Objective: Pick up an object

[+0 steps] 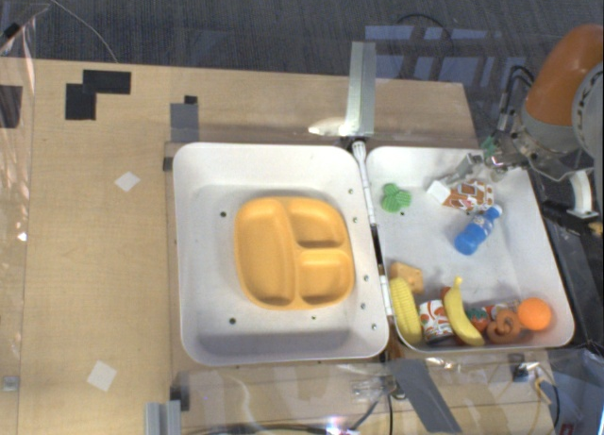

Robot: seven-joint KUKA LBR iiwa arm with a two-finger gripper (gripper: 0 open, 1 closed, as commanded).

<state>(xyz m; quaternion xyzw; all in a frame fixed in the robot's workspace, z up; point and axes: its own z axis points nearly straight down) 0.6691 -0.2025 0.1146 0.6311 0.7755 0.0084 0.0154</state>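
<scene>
The right bin (528, 263) holds several small objects. A green toy (395, 199) lies near its left wall, a red-and-white snack packet (469, 195) near the back, and a blue bottle (475, 233) just in front of the packet. Along the front wall lie a corn cob (406, 306), a can (434, 320), a banana (461, 312), a brown toy (505, 323) and an orange (534, 314). My gripper (483, 159) hangs at the bin's back right corner, just above and behind the snack packet. Nothing is seen held in it.
The left bin (203, 235) contains a yellow divided plate (293, 252). A metal post (361, 93) stands behind the seam between the bins. The arm's orange band (564, 75) and cables sit beyond the right bin's back right corner.
</scene>
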